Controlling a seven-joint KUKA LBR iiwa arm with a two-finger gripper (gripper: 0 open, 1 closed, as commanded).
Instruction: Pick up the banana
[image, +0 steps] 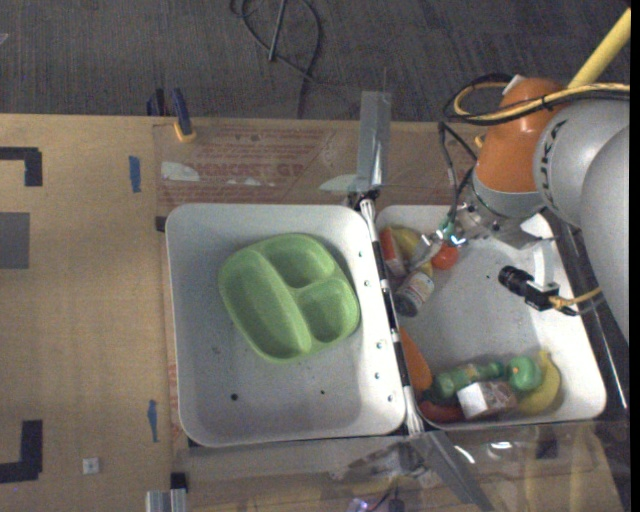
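Note:
The banana (546, 386) is yellow and curved. It lies in the front right corner of the right bin (570, 340), partly tucked behind a green toy (488, 376). My gripper (446, 240) hangs over the far left part of that bin, just above a small red round thing (446, 256). It is well away from the banana, and nothing shows between its fingers.
A small bottle (412, 290), a yellow and red item (398, 244), an orange carrot (416, 366), a red piece (440, 410) and a small packet (484, 399) also lie in the right bin. The left bin (200, 380) holds a green divided plate (290, 296).

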